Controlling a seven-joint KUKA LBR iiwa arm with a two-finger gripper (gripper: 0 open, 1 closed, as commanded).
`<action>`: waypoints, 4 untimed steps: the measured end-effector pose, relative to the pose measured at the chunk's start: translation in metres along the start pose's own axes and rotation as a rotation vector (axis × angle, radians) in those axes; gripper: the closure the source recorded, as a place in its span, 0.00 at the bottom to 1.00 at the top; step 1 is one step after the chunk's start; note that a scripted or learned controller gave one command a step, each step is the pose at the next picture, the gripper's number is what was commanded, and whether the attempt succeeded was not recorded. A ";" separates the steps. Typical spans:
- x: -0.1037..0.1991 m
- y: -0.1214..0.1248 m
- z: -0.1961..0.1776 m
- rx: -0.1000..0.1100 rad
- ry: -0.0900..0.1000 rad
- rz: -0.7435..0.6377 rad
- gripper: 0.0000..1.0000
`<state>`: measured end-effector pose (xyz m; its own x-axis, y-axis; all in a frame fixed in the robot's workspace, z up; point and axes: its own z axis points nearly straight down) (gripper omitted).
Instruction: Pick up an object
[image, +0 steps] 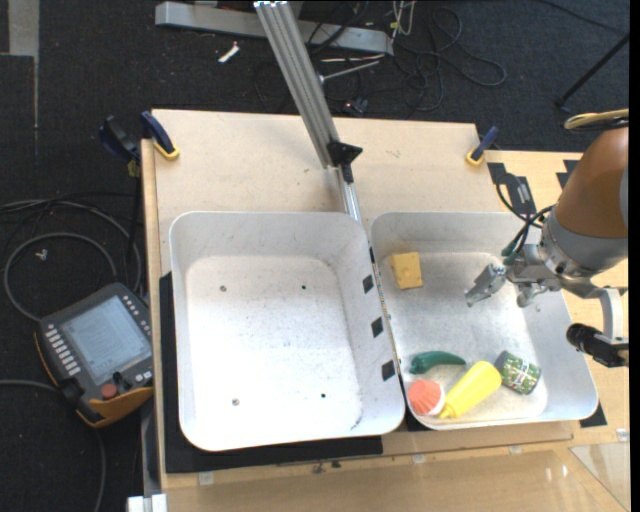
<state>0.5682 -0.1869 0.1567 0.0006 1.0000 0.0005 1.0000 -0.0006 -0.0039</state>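
Two shallow white bins stood side by side on the wooden bench (260, 160) in the camera view. The left bin (268, 330) showed only small dark specks on its floor. The right bin (470, 330) carried the objects.

The arm (598, 205) came in from the right edge, with its orange band above the grey wrist. The gripper (486, 286) hung over the right bin, in its upper right part, and pointed toward the left and a little downward. How far it was open I could not tell, because the tip looked small and blurred against the white floor. Nothing was visible in its grasp.

A yellow block (406, 270) lay near the upper left corner of the right bin, to the left of the gripper and slightly higher in the picture, with bare floor between them. The other things lay together along the near edge of that bin, well apart from the gripper and below it. A yellow bottle (472, 388) lay tilted there. Its lower end was touching a round orange-red object (426, 397), or was just beside it; I could not tell which. A green curved piece (436, 361) lay just above these two. A small green patterned can (519, 373) lay on its side just to the right of the bottle.

Outside the bins, a grey metal bar (305, 85) ran at a slant from the top of the picture down to the gap between the bins. A hand-held control pad (97, 350) lay on the dark floor at the left of the bench.
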 end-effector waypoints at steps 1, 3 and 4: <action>0.001 -0.003 0.043 0.001 0.000 0.000 0.00; 0.001 -0.002 0.051 -0.006 -0.001 -0.001 1.00; -0.002 0.002 0.008 -0.009 -0.003 -0.002 1.00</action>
<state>0.5702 -0.1889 0.1491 -0.0019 1.0000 -0.0021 1.0000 0.0019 0.0052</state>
